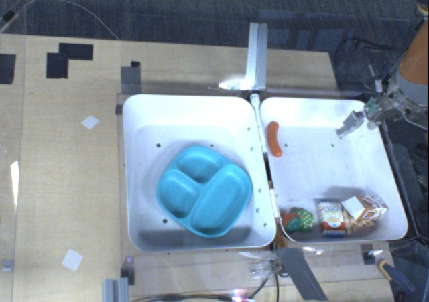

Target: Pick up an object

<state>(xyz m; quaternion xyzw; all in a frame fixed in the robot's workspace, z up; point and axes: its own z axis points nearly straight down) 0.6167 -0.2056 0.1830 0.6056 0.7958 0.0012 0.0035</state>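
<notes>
An orange sausage-shaped toy lies against the left wall of the right bin. Along that bin's front edge sit a red and green toy, a small printed box and a clear packet of snacks. My gripper hangs over the bin's back right corner, far from all of these things, and nothing shows between its fingers.
The left bin holds a blue divided plate. A metal post stands behind the wall shared by the bins. The arm comes in from the right edge, over the right bin's far corner.
</notes>
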